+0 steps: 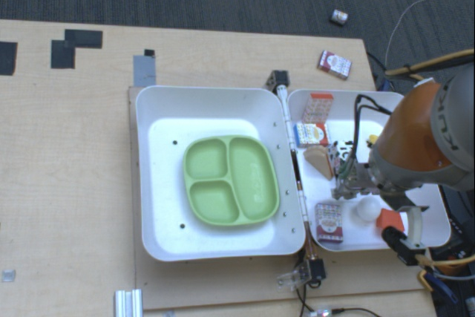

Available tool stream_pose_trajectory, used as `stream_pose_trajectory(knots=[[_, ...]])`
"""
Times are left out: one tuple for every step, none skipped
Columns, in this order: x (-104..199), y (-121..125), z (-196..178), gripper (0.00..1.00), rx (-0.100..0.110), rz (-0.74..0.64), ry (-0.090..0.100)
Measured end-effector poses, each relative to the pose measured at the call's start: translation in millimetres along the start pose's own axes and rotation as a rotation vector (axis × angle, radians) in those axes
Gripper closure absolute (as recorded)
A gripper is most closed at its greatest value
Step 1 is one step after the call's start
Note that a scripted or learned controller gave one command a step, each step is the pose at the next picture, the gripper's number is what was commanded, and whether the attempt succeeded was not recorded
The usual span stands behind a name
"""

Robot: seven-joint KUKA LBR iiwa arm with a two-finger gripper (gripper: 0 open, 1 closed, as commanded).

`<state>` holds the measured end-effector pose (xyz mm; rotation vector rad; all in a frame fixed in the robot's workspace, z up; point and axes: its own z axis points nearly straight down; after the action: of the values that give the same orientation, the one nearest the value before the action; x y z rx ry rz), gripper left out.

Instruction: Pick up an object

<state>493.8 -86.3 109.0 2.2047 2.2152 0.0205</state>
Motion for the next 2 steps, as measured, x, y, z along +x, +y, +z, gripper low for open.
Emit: stream_pose_trajectory(knots=[[0,0,0,0.0,0.0,0.0,0.0],[1,-5,22,0.0,0.014,0.004,0.002]])
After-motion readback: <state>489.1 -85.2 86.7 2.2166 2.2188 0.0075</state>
